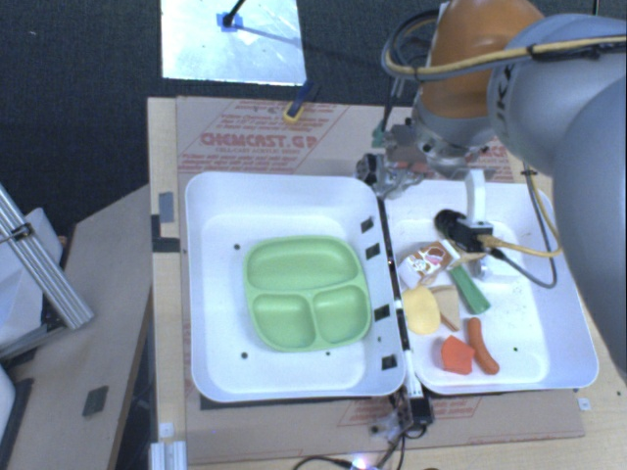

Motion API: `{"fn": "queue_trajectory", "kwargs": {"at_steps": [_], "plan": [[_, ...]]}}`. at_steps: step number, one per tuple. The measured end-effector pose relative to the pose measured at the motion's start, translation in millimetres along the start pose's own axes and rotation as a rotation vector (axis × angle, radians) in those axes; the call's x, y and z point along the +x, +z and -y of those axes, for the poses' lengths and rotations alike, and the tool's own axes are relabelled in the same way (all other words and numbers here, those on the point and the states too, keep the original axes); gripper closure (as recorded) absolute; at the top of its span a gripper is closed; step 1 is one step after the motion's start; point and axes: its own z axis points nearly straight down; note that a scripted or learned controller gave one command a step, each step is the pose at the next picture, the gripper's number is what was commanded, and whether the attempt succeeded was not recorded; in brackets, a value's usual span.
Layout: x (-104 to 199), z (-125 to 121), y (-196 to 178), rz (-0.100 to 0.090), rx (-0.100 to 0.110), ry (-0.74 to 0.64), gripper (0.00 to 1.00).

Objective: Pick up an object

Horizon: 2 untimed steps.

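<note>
Approach step: gripper (392, 172) hung over the divider's (388, 253) far end, open or closed impossible to tell; next it needed to shift nearer and drop onto the yellow piece (421, 309) at the right bin's (563, 360) left side.

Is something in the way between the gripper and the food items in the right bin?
Nothing visible does. The gripper is at the far left corner of the right bin; the yellow piece, green stick and orange chunk lie uncovered nearer the front.
</note>
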Motion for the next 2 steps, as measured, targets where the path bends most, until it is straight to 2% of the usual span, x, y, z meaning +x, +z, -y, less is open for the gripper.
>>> {"fn": "queue_trajectory", "kwargs": {"at_steps": [1,2], "plan": [[14.7,15.2,5.1,0.002,0.003,0.004,1.0],[10.3,6.1,19.7,0.003,0.002,0.009,1.0]]}}
